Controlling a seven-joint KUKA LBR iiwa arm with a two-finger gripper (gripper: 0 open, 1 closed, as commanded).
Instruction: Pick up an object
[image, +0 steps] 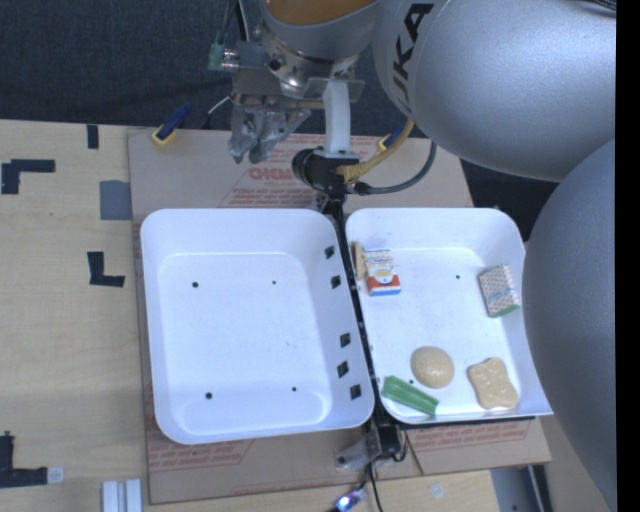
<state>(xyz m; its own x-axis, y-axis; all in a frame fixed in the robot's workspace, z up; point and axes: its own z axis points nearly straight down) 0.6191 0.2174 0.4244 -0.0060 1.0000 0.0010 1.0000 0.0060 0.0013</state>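
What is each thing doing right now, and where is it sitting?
hand: up above the bench behind the bins, holding nothing.
small box: lying flat in the right bin, by the divider.
patterned packet: leaning on the right bin's far wall.
round tan lump: resting on the bin floor.
tan block: lying beside the lump.
green piece: lying at the front edge.

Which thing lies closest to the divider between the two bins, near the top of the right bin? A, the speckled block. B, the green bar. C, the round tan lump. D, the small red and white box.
D: the small red and white box sits right beside the divider in the right bin's upper part.
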